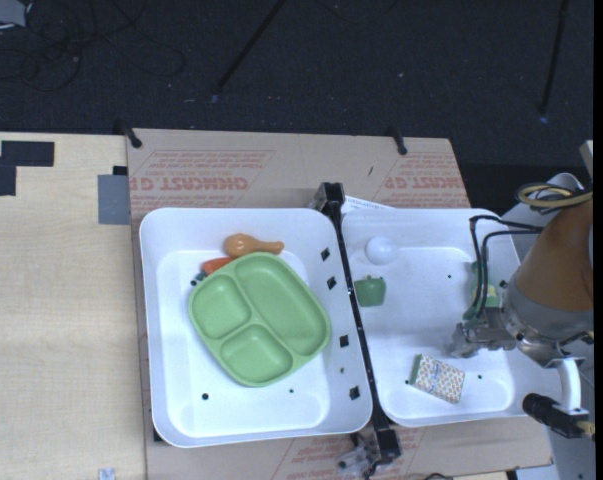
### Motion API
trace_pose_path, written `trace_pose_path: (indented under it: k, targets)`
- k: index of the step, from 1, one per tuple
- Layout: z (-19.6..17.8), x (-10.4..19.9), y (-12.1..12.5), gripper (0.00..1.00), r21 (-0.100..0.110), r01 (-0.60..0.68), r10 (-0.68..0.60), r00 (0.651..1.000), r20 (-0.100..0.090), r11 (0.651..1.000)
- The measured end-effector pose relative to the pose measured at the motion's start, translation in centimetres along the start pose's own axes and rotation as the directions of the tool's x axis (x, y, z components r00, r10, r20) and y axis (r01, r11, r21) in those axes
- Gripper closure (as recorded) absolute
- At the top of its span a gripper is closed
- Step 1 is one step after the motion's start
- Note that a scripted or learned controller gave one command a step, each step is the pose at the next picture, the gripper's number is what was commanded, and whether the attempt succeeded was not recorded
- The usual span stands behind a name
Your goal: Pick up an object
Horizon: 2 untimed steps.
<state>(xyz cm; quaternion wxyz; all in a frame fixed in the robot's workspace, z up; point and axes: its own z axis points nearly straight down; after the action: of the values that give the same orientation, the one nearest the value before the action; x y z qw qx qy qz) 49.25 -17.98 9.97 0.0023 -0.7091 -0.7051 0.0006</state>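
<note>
where the table carries two white bins side by side, the left bin holds a green divided plate lying tilted across its middle, with an orange piece and a redder bit just behind its far edge. the right bin (shallower-looking, rounded corners) has the arm reaching over its right rim. the fingers sit low near the bin floor; whether they are spread or closed cannot be told. a patterned packet lies just left of them, a small green block rests near the divider, and a white ball sits behind it.
</note>
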Motion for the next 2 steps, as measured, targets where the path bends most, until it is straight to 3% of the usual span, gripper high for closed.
trace_pose_path:
  k: [2]
  targets:
    - [-12.3, -0.2, 0.0, 1.0, -0.008, 0.007, -0.007, 1.0, 0.004, 1.0]
